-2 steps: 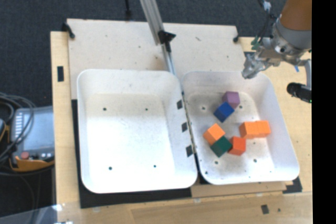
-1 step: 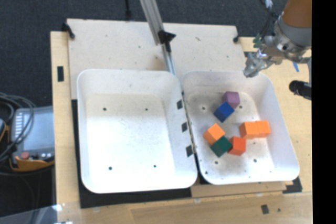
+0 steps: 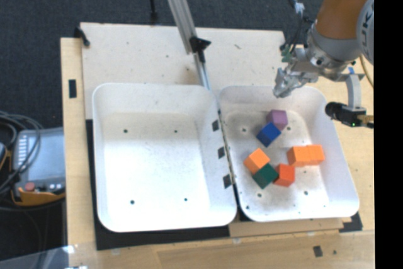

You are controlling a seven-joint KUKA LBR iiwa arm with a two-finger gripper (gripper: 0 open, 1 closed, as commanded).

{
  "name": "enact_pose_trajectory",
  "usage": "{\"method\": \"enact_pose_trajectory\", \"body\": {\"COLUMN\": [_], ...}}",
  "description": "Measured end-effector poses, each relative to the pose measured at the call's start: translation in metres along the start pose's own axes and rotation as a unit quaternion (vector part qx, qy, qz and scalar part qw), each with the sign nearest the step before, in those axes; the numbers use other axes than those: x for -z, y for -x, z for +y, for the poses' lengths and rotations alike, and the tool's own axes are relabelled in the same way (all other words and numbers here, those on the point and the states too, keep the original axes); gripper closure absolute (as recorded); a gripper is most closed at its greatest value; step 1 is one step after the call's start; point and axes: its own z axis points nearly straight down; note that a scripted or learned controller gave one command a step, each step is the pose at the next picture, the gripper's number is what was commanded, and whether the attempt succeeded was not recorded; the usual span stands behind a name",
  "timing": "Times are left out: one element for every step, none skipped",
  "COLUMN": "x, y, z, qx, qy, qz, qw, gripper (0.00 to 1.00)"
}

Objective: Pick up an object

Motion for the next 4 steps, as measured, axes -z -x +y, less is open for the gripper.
{"method": "enact_pose_trajectory", "body": {"x": [-0.004,-0.020,-0.013,-0.010], "y": [-0.043,-0.094,-0.146,-0.196], "z": [-0.002,0.002,0.004,0.007], "qx": [0.000,0.000,0.001,0.001], "qy": [0.000,-0.001,0.001,0.001], "qz": [0.000,0.000,0.001,0.001], "qw": [1.0000,1.0000,1.0000,1.0000], "gripper": [1.00,1.00,1.00,1.00]}}
